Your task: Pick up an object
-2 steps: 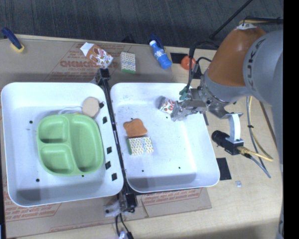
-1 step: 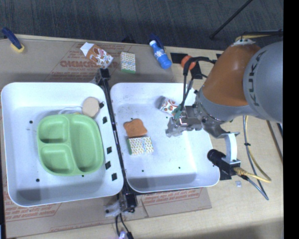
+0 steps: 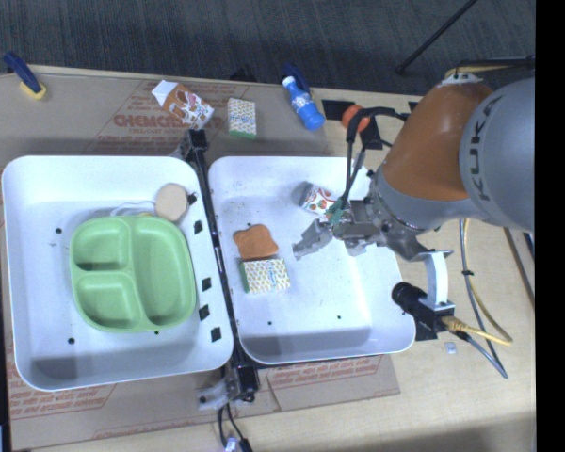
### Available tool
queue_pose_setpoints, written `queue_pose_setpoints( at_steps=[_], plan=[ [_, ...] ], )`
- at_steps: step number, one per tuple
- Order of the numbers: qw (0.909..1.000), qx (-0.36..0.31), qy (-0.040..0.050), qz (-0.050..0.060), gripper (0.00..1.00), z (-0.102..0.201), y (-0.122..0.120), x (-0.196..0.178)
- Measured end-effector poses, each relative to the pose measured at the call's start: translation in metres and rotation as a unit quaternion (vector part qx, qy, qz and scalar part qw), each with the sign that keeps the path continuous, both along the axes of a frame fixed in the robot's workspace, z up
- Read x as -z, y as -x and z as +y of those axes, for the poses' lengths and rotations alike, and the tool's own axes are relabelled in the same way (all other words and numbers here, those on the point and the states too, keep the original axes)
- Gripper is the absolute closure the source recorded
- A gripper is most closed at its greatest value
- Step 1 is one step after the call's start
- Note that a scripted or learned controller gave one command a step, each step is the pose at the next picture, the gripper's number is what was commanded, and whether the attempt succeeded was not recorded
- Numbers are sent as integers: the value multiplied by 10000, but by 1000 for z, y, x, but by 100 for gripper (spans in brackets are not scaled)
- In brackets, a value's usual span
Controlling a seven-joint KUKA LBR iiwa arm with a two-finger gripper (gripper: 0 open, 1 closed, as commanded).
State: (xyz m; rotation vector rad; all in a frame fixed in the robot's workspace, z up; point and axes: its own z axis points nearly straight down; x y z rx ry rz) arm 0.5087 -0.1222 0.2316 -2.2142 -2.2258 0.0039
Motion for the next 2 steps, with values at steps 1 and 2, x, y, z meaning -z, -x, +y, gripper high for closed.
queue_pose_setpoints(
  at_steps=[1, 2],
  plan=[
    [10000, -9, -11, 22, 0, 22, 14, 121],
    [10000, -15, -8, -13, 0, 31, -19, 137]
  ],
)
